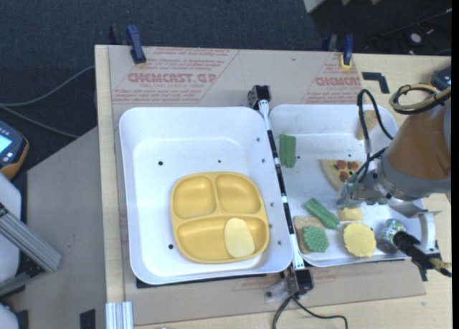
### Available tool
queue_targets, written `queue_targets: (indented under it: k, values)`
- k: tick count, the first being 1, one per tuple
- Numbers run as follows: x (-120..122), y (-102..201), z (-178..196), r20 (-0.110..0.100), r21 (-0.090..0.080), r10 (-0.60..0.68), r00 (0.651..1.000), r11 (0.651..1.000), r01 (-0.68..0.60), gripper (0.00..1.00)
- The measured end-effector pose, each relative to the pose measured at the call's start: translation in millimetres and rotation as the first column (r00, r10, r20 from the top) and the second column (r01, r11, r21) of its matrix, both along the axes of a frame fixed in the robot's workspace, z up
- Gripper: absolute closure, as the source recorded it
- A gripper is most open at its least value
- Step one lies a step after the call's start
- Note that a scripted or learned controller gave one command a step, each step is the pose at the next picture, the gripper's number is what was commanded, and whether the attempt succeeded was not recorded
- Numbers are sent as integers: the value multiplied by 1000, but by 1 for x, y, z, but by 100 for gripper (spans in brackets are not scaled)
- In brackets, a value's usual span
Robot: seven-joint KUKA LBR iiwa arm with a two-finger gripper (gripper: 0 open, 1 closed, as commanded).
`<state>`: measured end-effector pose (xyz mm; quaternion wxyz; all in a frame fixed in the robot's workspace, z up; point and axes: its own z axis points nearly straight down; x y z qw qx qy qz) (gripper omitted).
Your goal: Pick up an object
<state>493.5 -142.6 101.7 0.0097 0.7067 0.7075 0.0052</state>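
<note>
I see the gripper (pixel 351 197) low in the right bin (pixel 315 116), at the frame's right, above a pale yellow piece (pixel 351 213) beside the yellow disc (pixel 358 239); jaws' state indiscernible, nothing visibly lifted, so pickup remains.

1. Arm (pixel 423 155): a broad orange band is seen above a grey wrist section.
2. Black cables (pixel 369 116) are looped along the arm; a yellow-marked coil is noted higher up.
3. Pincer (pixel 353 195): small, dark, metallic.
</note>
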Motion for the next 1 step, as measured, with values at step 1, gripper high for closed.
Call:
queue_targets:
  k: [1]
  values:
    - [54, -19, 108, -5, 0, 2, 1000, 1000, -2, 100]
